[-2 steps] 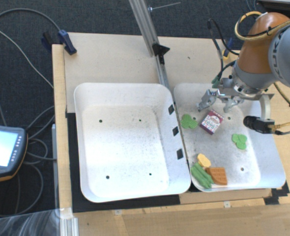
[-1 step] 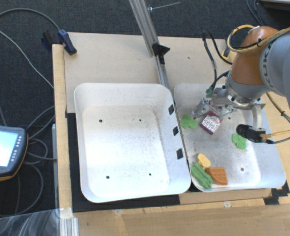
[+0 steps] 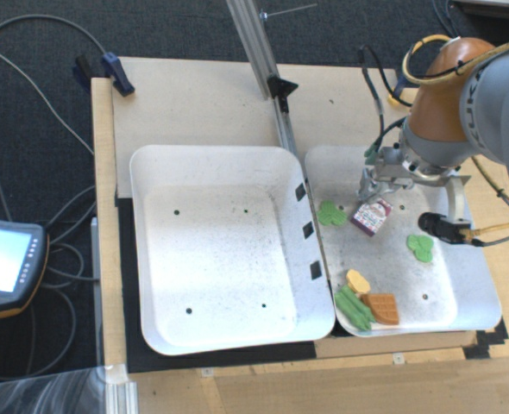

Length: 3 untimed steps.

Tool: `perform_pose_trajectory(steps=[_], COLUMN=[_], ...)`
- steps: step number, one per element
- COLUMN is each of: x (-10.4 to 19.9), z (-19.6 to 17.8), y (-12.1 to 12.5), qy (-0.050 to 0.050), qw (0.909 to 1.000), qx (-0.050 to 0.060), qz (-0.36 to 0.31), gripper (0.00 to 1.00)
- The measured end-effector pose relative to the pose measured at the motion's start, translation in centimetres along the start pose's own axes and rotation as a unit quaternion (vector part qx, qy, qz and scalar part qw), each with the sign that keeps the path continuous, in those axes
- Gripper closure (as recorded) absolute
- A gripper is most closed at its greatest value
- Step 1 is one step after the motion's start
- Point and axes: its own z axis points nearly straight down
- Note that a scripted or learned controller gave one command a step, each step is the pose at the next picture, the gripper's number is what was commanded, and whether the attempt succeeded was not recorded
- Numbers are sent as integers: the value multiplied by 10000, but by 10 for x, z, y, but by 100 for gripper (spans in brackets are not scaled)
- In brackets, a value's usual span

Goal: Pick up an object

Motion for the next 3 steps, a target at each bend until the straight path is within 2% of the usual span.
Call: perform_pose_trajectory(steps=[1, 2, 3], x=[2, -1, 0], z=[-45, -101, -156], y=[-3, 8, 10], qy=[-13, -19, -18], qw=[10000, 10000, 10000], qx=[-25, -40, -38], qz=[-7, -9, -9], gripper=[100, 100, 100])
